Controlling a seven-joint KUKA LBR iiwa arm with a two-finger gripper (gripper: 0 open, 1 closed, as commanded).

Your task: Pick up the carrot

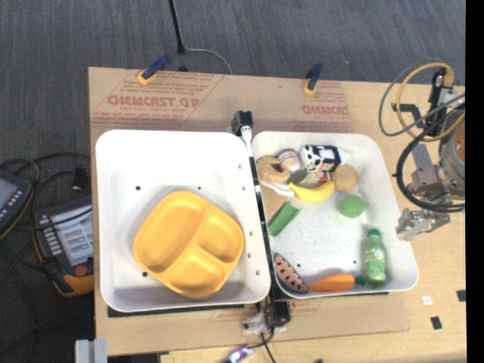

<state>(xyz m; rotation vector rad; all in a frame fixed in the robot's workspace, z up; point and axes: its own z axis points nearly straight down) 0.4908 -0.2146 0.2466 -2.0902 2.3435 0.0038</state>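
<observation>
Dark grey carpet point(302, 21) surrounds a brown bench point(363, 104) (printed red lettering).

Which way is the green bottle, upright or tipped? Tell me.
Tipped. The green bottle lies on its side in the right bin, cap pointing toward the far wall, base beside the carrot near the front wall.

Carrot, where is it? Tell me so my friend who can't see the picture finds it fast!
Look in the right bin, along its near edge. The carrot lies flat there, between the watermelon slice and the green bottle. It is the only orange, long, pointed thing in that bin.
</observation>
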